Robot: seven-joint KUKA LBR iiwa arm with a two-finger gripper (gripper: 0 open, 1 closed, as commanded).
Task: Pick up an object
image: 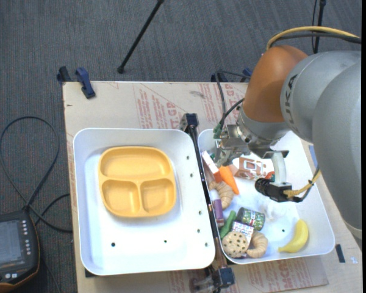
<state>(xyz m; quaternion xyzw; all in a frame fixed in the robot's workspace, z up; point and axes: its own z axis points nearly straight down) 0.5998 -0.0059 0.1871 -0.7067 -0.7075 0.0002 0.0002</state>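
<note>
In the right-hand white bin [320, 227], on a bench surface [140, 102] seen from above at a slant, lies a crowd of small toy foods. The grey arm with its orange band reaches in from the right, and its gripper [222, 157] hangs over the bin's upper left corner, beside the wall between the two bins. Whether its fingers are apart or together cannot be told — the wrist and cables hide them — and nothing can be seen held.

Just below the gripper lies an orange carrot [229, 179], tilted, with a small printed carton [254, 168] to its right. Further down sit a green-labelled can [250, 218], a round speckled cookie [235, 243], a pale pretzel-like pastry [257, 244] and a yellow banana [296, 237] near the bin's lower right corner.

The carrot looks the likeliest object to pick, being nearest the gripper. It is probably light, hollow plastic: stiff, smooth, a little slippery, and tapered, so it may squirt out if pinched near the tip. A grip across its thicker middle seems safest. Neighbours lie close on both sides, which leaves little room to come down around it.

The left white bin [91, 224] holds a yellow divided plate [137, 180] with three compartments, well apart from the arm.
</note>
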